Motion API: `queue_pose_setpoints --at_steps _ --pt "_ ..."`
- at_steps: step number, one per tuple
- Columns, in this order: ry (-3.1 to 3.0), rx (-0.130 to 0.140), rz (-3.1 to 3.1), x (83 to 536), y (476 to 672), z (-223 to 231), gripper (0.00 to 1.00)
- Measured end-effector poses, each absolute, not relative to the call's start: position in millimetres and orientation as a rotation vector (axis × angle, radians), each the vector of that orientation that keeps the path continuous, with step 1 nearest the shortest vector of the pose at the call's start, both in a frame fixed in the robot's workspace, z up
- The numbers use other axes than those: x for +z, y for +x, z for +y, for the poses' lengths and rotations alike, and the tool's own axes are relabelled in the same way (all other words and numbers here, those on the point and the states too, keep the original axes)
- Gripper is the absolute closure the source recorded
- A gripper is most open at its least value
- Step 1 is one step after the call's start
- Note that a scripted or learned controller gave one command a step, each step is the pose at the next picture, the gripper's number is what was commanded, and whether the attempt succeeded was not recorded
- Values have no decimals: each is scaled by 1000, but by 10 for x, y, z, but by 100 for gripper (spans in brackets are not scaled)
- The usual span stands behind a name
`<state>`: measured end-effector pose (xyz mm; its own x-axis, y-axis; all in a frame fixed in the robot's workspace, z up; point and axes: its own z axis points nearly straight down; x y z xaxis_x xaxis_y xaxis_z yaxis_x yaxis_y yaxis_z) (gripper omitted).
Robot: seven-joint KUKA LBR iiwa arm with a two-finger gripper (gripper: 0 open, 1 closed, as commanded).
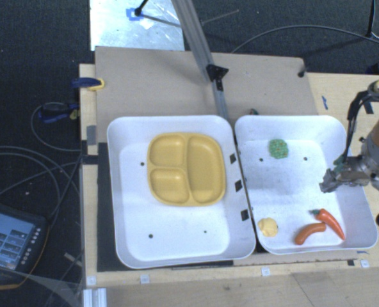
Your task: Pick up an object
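Grey end effector [328,182] hovering inside right shallow white bin [292,128], grip state unclear, above orange carrot-shaped toy [330,223], round green toy [278,148] lying apart

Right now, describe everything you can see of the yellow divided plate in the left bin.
The yellow divided plate lies flat in the left bin, toward its upper middle, turned slightly askew. It looks like smooth matte plastic, a rounded square with raised ridges splitting it into three compartments: two smaller ones on the left and one longer one on the right. All three hold nothing. It rests on the bin's white floor, with nothing else touching it.
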<state>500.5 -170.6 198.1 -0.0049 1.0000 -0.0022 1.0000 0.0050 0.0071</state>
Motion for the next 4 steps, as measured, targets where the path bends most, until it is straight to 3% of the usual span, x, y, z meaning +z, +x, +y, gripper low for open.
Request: queue_pose_setpoints --at_steps 1,2,4 --pt "2209 7 2223 2472 5038 -1616 100" --pt "2208 6 2232 2406 5397 -1096 100" --pt "2207 7 2233 2453 5938 -22 100"
